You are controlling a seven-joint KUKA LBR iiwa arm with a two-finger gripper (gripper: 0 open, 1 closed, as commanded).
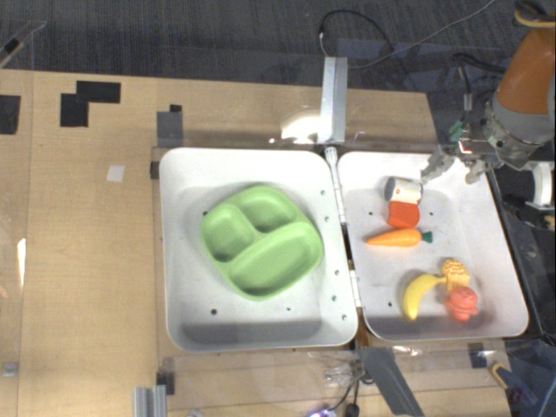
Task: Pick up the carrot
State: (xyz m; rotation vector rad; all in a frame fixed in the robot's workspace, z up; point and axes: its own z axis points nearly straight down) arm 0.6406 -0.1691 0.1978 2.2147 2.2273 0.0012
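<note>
Orange and tapered, the carrot [395,239] lies on its side near the middle of the right bin [495,259], its green stub pointing toward the table's right edge. Just behind it, almost touching, stands a red-orange block [402,215], and behind that a small grey-and-white can [402,188]. Toward the bin's front sit a banana [416,294], a yellow corn-like piece [453,273] and a reddish round fruit [462,303], all apart from the carrot.

The claw [453,166] hangs over the bin's far right corner, well apart from the carrot, its two pale fingers spread with nothing between them.

The main risk, as I judge it, is the block crowding the carrot's far side: a finger coming down there could land on the block, or push both things together. The carrot is also rounded and narrows to a tip, so a pinch off its thick middle could make it roll or squirt out. A descent that stops too high would close on air.

Both bins are shallow white plastic, side by side on a pale wooden table; the left bin [182,320] carries a green divided plate [261,240]. A metal post [334,98] rises behind the seam between them. Black marks sit near the table's far left corner, and dark carpet with loose cables lies beyond the far edge.
</note>
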